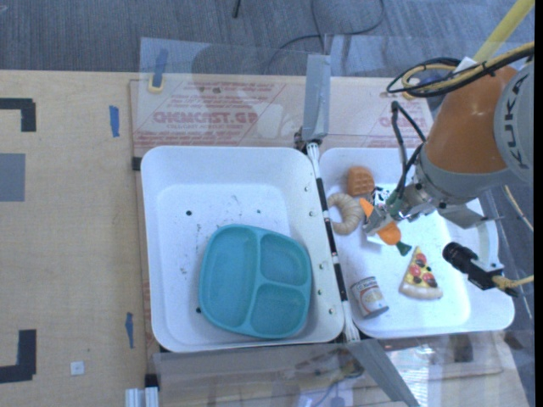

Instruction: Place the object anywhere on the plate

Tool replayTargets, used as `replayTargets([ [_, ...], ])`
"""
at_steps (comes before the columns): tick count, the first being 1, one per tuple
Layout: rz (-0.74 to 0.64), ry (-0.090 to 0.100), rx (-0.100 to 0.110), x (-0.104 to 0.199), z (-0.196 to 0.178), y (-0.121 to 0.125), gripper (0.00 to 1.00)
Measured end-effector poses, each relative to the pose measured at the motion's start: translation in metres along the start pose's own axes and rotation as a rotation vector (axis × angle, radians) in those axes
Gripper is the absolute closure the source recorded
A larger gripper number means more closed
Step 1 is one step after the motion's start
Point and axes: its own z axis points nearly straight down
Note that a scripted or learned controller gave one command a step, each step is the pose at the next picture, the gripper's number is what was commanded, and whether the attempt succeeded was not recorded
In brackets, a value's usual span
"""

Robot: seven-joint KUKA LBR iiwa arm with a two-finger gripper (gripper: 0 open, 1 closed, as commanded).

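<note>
A teal divided plate [254, 282] lies in the left bin [170, 185], toward its front right. My gripper [383, 215] is low over the left half of the right bin [484, 312]. It hangs just above an orange toy carrot [389, 234] with a green tip, and I cannot tell whether it touches it. A beige curled pastry toy [345, 213] lies just to the gripper's left. The wrist hides what is directly under the gripper.
The right bin also holds a round orange cookie toy [360, 180] at the back, a pizza slice toy [420, 275] and a small can [368, 296] near the front. The raised divider [327, 227] between the bins runs between gripper and plate. Cables hang behind the arm.
</note>
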Motion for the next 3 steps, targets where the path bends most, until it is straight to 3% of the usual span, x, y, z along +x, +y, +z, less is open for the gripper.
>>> replayTargets([
  [1,-0.07,0.001,0.003,0.056,0.0,-0.013,1.0],
  [2,0.049,0.001,0.004,0.147,0.001,-0.003,1.0],
  [3,0.05,0.001,0.004,0.147,0.0,-0.003,0.0],
])
